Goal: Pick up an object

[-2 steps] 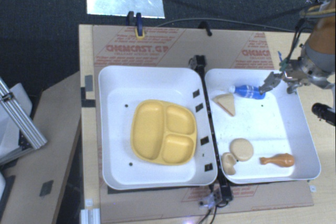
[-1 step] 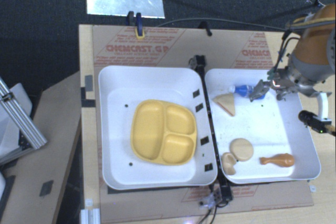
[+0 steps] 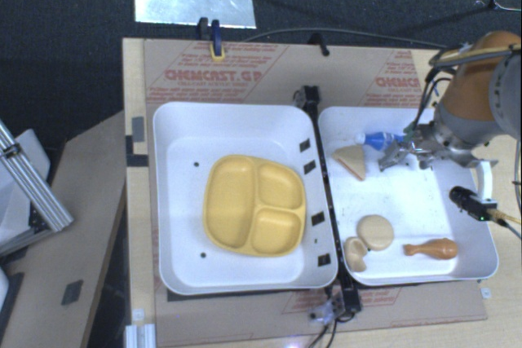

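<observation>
1. Camera view looks down on two white bins: the left bin point(image 3: 175, 175) holds a yellow divided plate point(image 3: 253, 205), likely a drop-off spot.
2. Pickable items lie in the right bin point(image 3: 469, 257): a tan wedge point(image 3: 352, 161), a blue object point(image 3: 379, 140), a round bun point(image 3: 376, 231), a small pale piece point(image 3: 356, 251) and a drumstick point(image 3: 431, 248).
3. At the far right, the gripper point(image 3: 400, 155) hangs low just beside the blue object, seemingly lined up for it; whether it is parted or closed I cannot tell.
</observation>
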`<state>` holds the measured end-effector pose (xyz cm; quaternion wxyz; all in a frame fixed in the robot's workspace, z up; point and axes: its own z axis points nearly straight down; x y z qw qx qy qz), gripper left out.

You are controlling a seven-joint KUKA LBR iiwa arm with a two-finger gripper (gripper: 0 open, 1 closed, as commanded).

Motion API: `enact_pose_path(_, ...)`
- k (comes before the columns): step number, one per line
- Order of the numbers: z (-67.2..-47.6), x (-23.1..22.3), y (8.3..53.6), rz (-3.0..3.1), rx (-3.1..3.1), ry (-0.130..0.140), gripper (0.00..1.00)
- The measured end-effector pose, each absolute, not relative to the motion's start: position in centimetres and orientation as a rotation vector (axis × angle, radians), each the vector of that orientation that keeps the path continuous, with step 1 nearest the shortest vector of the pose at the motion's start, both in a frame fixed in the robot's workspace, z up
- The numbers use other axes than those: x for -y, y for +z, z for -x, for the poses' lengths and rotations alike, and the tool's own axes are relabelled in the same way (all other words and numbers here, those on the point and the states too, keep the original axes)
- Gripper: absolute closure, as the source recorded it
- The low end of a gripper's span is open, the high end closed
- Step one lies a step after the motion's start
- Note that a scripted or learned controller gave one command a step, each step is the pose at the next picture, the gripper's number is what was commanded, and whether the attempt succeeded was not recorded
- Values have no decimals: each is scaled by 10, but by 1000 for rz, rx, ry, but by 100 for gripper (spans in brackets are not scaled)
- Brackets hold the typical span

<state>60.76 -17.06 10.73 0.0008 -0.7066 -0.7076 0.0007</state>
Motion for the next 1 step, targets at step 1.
enact_pose_path(1, -608, 170, 84, 2219, 2224, 0, 0)
